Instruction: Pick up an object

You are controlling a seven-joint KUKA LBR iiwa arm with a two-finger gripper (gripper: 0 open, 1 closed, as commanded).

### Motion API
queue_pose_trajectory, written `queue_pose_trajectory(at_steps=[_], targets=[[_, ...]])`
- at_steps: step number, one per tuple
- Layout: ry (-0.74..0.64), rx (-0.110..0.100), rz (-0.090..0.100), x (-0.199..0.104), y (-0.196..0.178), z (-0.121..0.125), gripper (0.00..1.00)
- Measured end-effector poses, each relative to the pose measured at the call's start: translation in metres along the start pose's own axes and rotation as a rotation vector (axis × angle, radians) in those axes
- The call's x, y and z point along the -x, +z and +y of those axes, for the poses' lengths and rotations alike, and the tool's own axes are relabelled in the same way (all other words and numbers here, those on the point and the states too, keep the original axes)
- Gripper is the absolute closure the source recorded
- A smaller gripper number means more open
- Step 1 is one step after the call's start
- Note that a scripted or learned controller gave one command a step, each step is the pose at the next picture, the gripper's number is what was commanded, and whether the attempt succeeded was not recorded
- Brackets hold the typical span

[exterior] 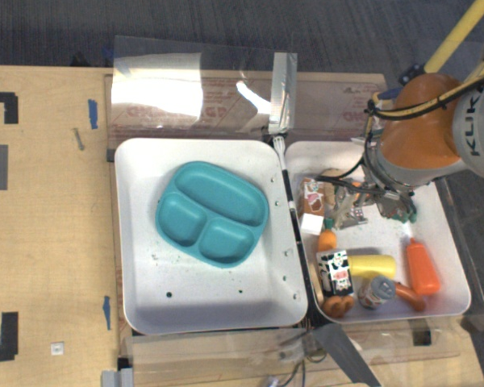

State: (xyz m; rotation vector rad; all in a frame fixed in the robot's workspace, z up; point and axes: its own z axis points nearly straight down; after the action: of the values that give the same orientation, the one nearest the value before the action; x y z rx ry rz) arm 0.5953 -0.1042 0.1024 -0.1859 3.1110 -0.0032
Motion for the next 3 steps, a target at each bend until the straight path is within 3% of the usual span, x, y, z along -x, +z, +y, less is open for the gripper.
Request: queue_pose_trajectory(at_steps=[1,2,3], targets=[[-0.116,0.002,0.010,0.074,-0.088,0.001,1.00],[-0.318,0.003,0.012,0.069,-0.120,-0.068,1.00],[-0.321,0.005,0.014,0.069,-0.118,-0.066,0.00]])
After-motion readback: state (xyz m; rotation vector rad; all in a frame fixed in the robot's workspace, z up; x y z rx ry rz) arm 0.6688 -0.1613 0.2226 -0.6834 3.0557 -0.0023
